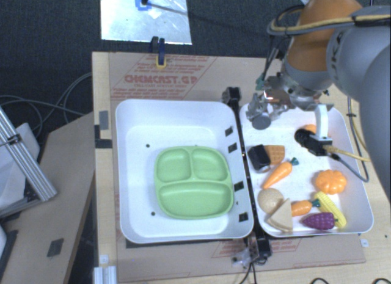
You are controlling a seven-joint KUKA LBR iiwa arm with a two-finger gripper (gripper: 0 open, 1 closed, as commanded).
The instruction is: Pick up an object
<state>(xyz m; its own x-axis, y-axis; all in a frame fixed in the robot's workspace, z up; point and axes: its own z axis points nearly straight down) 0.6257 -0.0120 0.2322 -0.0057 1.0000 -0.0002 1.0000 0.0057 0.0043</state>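
We see the claw (264, 110) hovering above the far end of the right bin (360, 212), apart from the toy food heaped nearer us: a carrot (278, 174), a pumpkin (330, 181), corn (330, 210). We judge this the approach step; next comes descending onto one item. We cannot tell the claw's state; the wrist hides it.

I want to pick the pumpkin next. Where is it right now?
The pumpkin sits in the right bin, near its right wall, just above the corn and to the right of the big carrot.
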